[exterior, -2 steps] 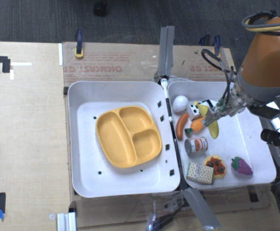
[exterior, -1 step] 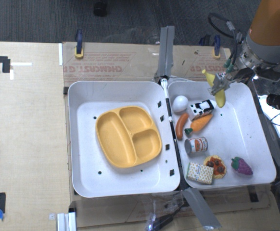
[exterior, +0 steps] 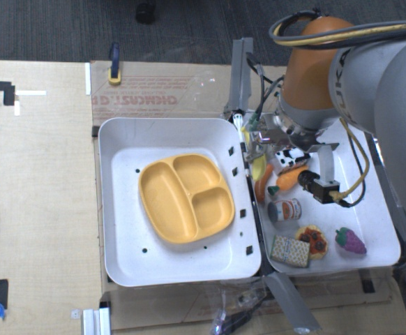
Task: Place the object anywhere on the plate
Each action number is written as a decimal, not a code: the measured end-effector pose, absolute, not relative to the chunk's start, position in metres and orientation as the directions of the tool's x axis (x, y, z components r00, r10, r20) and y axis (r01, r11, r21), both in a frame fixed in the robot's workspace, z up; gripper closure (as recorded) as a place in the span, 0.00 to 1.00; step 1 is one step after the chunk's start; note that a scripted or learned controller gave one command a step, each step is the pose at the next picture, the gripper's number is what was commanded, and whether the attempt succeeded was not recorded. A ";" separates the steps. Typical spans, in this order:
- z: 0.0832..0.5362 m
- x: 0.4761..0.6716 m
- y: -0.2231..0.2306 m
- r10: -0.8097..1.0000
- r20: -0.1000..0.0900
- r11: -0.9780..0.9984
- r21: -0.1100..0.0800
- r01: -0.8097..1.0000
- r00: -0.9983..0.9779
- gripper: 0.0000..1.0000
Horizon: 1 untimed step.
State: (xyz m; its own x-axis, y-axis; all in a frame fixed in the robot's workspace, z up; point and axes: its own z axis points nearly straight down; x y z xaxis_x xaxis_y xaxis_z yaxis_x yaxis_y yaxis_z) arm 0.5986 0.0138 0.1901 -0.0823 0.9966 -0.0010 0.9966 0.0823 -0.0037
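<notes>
Left bin (exterior: 112, 208) — yellow divided plate (exterior: 187, 197), three compartments, nothing on it. Right bin (exterior: 381, 215) — carrot (exterior: 289, 179), small can (exterior: 285, 210), cracker (exterior: 290, 251), pizza slice (exterior: 313, 240), purple grapes (exterior: 351, 241). End effector (exterior: 281, 158) low over carrot, near bin's left wall; grip state — cannot tell.

Yellow plate (exterior: 187, 198), white bins (exterior: 119, 208), orange carrot (exterior: 287, 179), purple grapes (exterior: 351, 241), tan cracker (exterior: 290, 251).

place: robot lab | evidence: KUKA arm (exterior: 370, 61), white bins (exterior: 109, 187), cabling (exterior: 360, 180)
</notes>
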 end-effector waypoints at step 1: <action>0.191 0.562 -0.018 0.974 0.000 0.228 -0.003 0.974 -0.228 1.00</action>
